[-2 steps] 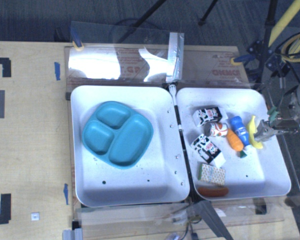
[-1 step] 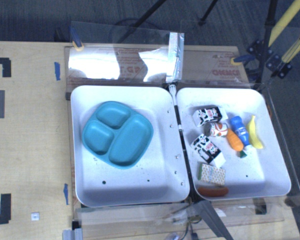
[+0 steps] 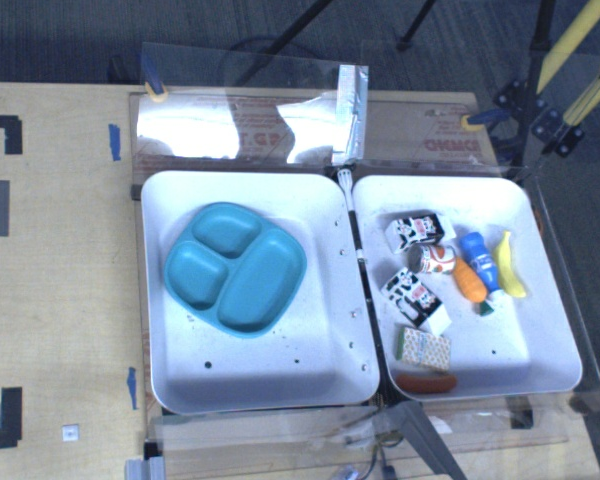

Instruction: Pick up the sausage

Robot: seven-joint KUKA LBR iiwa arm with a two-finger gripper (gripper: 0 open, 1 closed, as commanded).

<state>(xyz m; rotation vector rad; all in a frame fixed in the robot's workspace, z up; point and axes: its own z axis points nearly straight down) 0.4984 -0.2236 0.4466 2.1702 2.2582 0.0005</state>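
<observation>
The sausage [image 3: 425,382] is a short reddish-brown link lying flat at the front edge of the right bin [image 3: 540,353], just below a small green-patterned packet [image 3: 425,348].
The right bin also holds two black-and-white cartons [image 3: 416,231] [image 3: 412,295], a small can [image 3: 435,259], a carrot [image 3: 469,279], a blue bottle [image 3: 478,258] and a banana [image 3: 509,264]. The left bin [image 3: 180,368] holds a blue divided plate [image 3: 236,266]. A clear panel stands behind the bins.
</observation>
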